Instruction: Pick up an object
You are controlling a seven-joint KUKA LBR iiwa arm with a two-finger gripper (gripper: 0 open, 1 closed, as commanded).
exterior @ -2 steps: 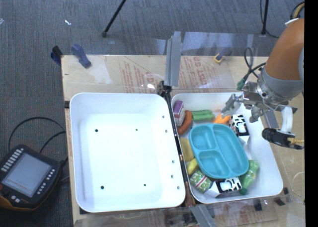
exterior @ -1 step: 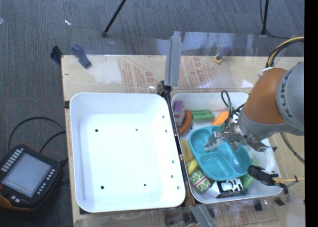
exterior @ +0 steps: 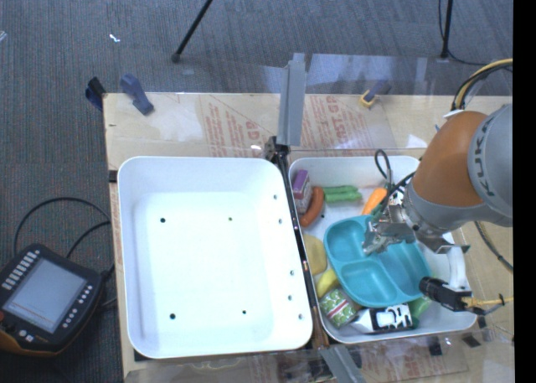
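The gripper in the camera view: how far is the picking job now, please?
Done: the arm has reached into the right bin, and the gripper sits low over the teal divided tray. In hand: nothing that the view shows between its fingers. Left: to grasp and lift one object; the tray, the carrot and the sausage all lie in the bin. The left bin is not involved.

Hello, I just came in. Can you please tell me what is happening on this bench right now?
A grey robot arm with an orange band reaches in from the right. Its pincer is low over the blue divided tray in the right bin, among toy food such as a sausage, a green piece and a carrot. Nothing shows between its fingers. The left bin stands beside it.
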